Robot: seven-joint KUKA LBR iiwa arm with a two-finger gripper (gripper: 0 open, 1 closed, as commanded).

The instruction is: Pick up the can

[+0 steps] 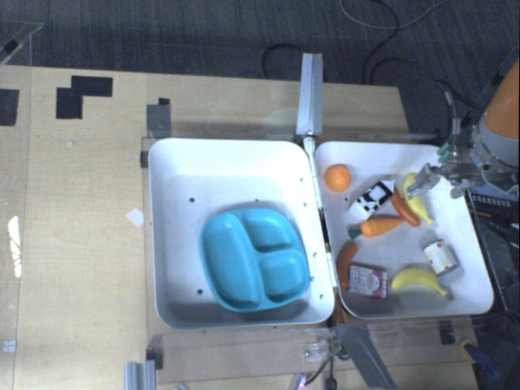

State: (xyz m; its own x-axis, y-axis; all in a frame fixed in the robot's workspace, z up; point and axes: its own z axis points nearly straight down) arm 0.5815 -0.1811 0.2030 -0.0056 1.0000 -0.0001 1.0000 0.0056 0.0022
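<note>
Can (440, 257) lying in right bin (484, 299) near banana (419, 281), end effector (435, 177) above, grip state unclear

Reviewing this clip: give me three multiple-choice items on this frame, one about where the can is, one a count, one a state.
1. Where does the can lie?
A. right bin, near its right wall
B. on the blue tray
C. on the bench outside the bins

2. How many bananas are in the right bin?
A. none
B. two
C. four

3. The can is:
A. gripped in the pincer
B. stacked on the orange
C. lying in the bin, apart from the pincer

Answers: 1 A, it lies above the lower banana. 2 B, the second banana lies higher up. 3 C, the pincer hangs farther back.
</note>
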